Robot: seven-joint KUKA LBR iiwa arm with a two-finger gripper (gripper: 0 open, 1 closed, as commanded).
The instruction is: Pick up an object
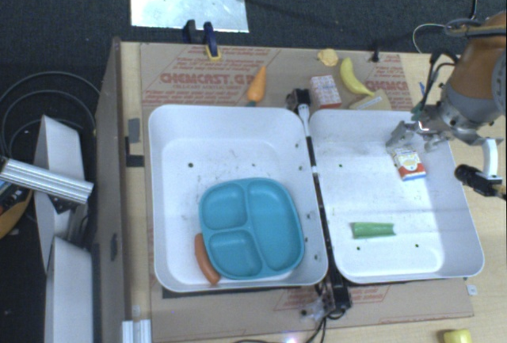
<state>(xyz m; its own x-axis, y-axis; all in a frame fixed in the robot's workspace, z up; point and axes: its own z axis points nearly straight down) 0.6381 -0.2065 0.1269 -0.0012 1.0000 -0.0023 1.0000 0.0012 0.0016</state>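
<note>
End effector (413,132) sits low over the right bin (444,254), toward its 1 o'clock corner; whether it is open or closed cannot be told, and nothing visibly sits in its grip. Small white-and-red carton (409,165) lies just beside it at 6 o'clock, on the bin floor. Green strip (372,230) lies well apart, toward the bin's 6 o'clock side. Left bin (182,143) carries a blue divided plate (251,227) with an orange sausage (206,258) at its 8 o'clock edge. Banana (354,78) and carrot (257,84) rest on the worktop (198,76) beyond the bins.
</note>
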